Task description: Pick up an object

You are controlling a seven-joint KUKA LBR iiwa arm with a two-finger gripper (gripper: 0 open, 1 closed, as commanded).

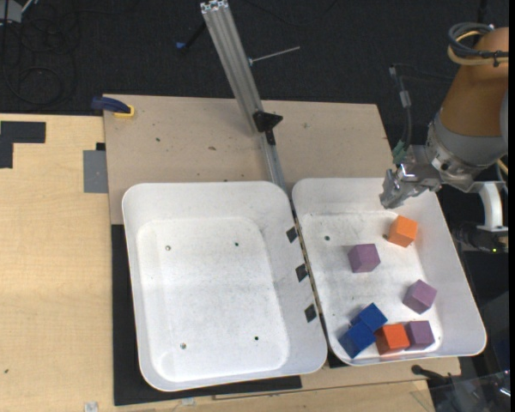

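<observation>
Two white bins (215, 200) sat on the tan bench (189, 136); dark floor lay behind. An orange cube (402, 230) rested below my gripper (396, 191), holding nothing.

**Camera Placement**

A single fixed camera is mounted above the light wooden bench (197, 140) and looks down at a slant. It stands far enough back to frame both shallow white plastic bins, left (146, 204) and right (463, 316), complete. The grey-and-orange arm (474, 101) enters from the right edge.
</observation>
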